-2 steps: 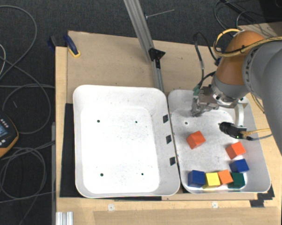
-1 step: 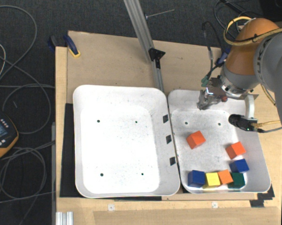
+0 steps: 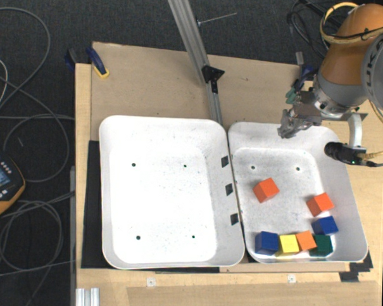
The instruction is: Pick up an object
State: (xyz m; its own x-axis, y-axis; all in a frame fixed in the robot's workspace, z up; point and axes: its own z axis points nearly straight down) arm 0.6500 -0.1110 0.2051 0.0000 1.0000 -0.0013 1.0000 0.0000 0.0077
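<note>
Gripper (image 3: 294, 129) poised over the far rim of the right bin (image 3: 286, 169), above its floor; released or clenched, impossible to tell at this slant. Nothing seen in its grasp.

Nearest candidate: lone orange cube (image 3: 265, 190), nearer in the scene and slightly left of the gripper, well apart from it. Sitting turned on the bin floor, no long axis to speak of, bare floor on every side, so probably the easiest approach.

Second orange cube (image 3: 320, 203) near and right, close to the right wall, with a blue cube (image 3: 326, 225) just beside it. Row of blue (image 3: 267, 241), yellow (image 3: 289, 243), orange (image 3: 306, 240) and green (image 3: 322, 245) cubes packed against the near wall, touching: little room there for closing around one. Left bin (image 3: 158, 179) off to the left.
</note>
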